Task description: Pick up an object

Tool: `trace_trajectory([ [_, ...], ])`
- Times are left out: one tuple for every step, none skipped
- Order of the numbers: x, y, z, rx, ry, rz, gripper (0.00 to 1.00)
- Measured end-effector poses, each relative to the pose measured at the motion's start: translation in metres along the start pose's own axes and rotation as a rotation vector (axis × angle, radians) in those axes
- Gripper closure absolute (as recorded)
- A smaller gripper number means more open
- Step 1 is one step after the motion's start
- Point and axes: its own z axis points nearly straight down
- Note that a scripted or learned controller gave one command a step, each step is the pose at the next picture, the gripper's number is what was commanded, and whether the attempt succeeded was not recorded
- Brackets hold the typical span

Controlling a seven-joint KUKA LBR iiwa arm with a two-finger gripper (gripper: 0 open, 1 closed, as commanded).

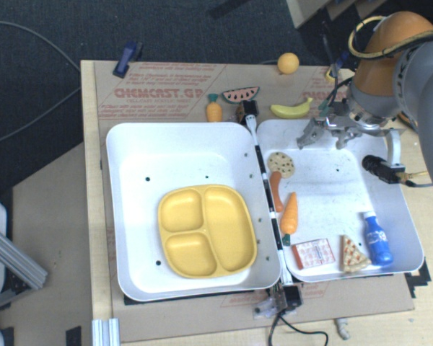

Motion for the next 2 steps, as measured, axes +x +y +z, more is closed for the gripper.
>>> trace_trajectory([
  [-0.067,-0.065,0.033,0.004,0.000,0.004,0.00],
  [0.045,-0.012,0.032,-0.002,0.001,0.000,0.00],
])
